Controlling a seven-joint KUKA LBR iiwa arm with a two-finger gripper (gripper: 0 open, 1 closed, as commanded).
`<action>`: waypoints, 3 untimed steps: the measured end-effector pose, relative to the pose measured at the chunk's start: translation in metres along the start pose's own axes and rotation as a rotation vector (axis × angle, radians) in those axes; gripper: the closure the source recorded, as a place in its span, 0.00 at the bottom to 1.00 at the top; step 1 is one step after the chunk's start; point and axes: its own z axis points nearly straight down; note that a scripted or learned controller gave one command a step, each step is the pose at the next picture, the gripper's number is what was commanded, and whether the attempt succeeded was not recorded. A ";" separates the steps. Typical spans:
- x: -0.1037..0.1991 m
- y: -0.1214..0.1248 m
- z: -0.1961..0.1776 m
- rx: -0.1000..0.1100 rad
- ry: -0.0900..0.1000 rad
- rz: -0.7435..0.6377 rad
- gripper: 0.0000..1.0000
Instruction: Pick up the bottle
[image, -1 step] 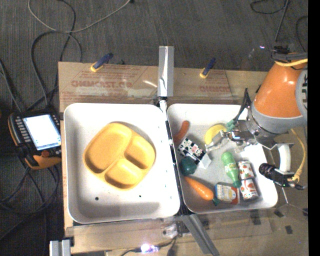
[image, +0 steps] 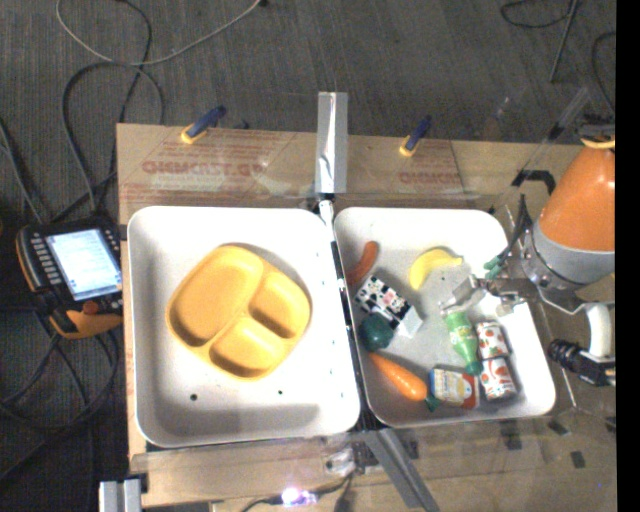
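You get bright, even overhead light on white bins (image: 150, 300); soft shadow below yellow tray (image: 240, 308); floor around bins dim, grainy.

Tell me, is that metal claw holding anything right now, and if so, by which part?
It cannot be told. The gripper hangs over the right bin, just above the top of the green bottle, but the view is too small to show a hold.
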 end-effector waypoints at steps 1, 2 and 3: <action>0.039 0.026 -0.046 -0.001 0.000 0.088 0.00; -0.010 0.034 0.106 -0.005 -0.001 0.038 0.00; -0.010 0.034 0.097 -0.004 -0.001 0.038 1.00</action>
